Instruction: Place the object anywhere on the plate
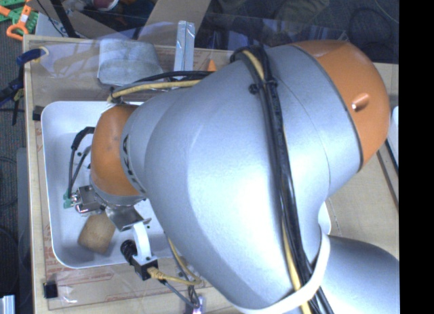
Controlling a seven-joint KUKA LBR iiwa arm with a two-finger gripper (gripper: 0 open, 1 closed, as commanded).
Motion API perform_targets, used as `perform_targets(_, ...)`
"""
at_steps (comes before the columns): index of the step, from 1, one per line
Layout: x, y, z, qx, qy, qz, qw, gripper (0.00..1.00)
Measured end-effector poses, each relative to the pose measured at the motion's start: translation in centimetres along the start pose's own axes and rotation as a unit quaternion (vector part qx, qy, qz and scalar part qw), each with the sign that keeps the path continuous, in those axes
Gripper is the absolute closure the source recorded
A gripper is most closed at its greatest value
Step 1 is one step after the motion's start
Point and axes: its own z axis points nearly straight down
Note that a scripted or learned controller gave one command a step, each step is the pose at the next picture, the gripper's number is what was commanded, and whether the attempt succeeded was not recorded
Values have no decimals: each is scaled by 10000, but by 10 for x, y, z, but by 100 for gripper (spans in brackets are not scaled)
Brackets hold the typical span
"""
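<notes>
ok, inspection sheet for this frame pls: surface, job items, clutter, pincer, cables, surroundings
Surface: wooden bench bearing a white bin.
Job's things: tan rounded object in the bin's near corner; plate: nothing seen.
Clutter: crumpled clear plastic on the bench behind the bin.
Grippers: pincer low in the bin, right by the object; grasp hidden.
Cables: black and yellow cables run along the arm.
Surroundings: cardboard box, orange and green toys on the floor.

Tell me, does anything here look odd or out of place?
Nothing looks spilled or broken. The arm covers most of the white bin, hiding any plate. A tan rounded object lies in the bin's near corner, just below the wrist.
</notes>
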Motion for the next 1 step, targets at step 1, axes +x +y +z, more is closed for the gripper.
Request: perform_targets(1,-72,12,-31,-6,-3,-450,9990,100)
